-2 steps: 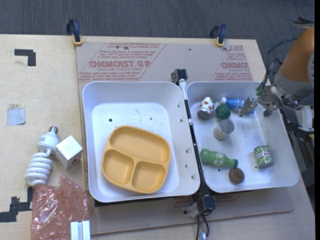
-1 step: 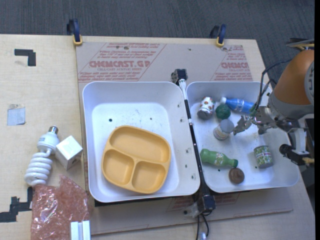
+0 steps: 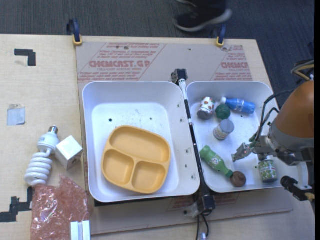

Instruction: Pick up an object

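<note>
Claw (image 3: 246,152) over right bin (image 3: 250,91), near green bottle (image 3: 215,161).

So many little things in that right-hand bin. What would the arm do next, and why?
Probably a short drop toward the green bottle. The gripper hangs in the right bin just right of that bottle with nothing between its fingers, and the bottle lies apart from the brown ball, so it looks like the nearest target.

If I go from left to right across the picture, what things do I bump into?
Light bulb → white cube → yellow tray → green bottle → claw → small jar.
</note>
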Controlling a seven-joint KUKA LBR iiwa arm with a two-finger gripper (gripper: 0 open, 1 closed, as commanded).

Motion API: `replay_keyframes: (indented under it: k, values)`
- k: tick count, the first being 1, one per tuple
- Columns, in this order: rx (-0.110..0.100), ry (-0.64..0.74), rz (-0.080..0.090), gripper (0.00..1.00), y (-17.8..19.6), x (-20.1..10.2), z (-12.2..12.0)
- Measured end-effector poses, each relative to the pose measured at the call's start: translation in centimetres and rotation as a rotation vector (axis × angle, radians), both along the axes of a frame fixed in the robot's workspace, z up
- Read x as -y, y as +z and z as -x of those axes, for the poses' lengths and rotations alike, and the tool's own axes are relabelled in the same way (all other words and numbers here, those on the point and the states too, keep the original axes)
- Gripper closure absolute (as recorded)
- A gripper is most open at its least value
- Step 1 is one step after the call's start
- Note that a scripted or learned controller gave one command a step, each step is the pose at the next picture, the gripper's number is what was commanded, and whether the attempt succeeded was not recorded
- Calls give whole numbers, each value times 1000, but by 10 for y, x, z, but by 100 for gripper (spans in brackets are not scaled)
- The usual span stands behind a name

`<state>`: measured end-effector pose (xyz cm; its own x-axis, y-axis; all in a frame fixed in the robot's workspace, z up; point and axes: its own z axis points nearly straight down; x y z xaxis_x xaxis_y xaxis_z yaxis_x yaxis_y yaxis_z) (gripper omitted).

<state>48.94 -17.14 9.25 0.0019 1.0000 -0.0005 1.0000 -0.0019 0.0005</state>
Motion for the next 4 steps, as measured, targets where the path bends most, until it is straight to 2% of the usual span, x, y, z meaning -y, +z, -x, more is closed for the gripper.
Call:
replay_keyframes:
  k: [1, 2, 3, 4]
  values:
    - [0, 1, -1, 0, 0, -47, 12]
    - [3, -1, 0, 100, 10, -46, 10]
    - [0, 2, 0, 100, 0, -64, -59]
    - [0, 2, 0, 0, 0, -64, -59]
